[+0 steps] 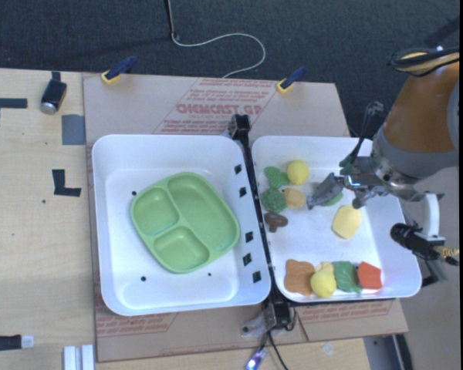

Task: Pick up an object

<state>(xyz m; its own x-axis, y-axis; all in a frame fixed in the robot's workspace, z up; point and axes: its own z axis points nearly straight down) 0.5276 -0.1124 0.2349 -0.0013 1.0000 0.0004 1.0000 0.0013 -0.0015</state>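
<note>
I see the gripper (341,193) hanging spread and empty over the right bin (386,284). Just beside it lies a pale yellow toy food piece (346,222), probably light, hard, slippery plastic; I'd pinch across its narrow middle.

Two white bins (108,206) sit on brown cardboard (208,110) printed with red lettering. A light green divided tray (185,220) lies in the left bin. The right bin holds a yellow ball (298,171), a pale yellow block (346,222), a red piece (370,276) and an orange-brown piece (299,277). The arm (424,114) is grey and orange.
</note>
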